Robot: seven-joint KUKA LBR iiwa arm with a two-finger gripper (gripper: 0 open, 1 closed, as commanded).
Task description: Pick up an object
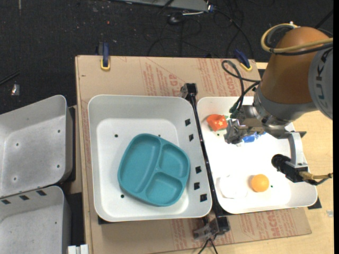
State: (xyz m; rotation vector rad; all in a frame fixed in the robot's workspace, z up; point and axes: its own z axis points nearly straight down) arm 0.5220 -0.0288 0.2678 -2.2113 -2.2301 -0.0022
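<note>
Gripper (234,133) hanging over right bin (302,197) near red-orange object (215,121); grip unreadable. Blue item (251,137) sitting beside it. Orange ball (259,183), white disc (231,187) lying nearer front. Teal divided plate (153,169) occupying left bin (106,142).

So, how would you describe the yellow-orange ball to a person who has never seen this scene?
Look at the right white bin, the one the arm reaches into. Near its front edge lies the yellow-orange ball, beside a flat white disc. It is round and plain yellow-orange, unlike the redder object at the bin's far side.
</note>
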